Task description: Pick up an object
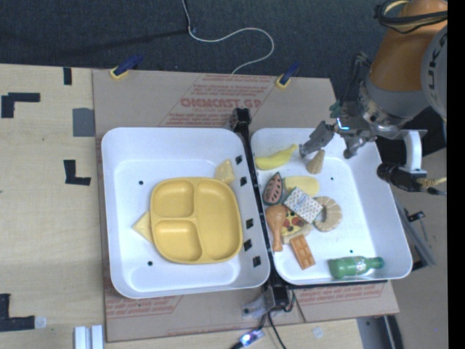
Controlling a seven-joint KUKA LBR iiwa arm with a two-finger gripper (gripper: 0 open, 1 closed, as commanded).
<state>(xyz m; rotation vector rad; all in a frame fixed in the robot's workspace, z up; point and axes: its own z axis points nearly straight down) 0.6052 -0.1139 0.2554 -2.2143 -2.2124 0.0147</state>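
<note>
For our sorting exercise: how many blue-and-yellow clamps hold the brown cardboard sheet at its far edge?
2. One blue-and-yellow clamp grips the far-left corner of the brown cardboard sheet; the other grips the far-right corner. Others may be hidden along the near edge.

Arm (414, 42) cut off at right edge; yellow tray (196, 219) hides yellow pieces beneath.
</note>
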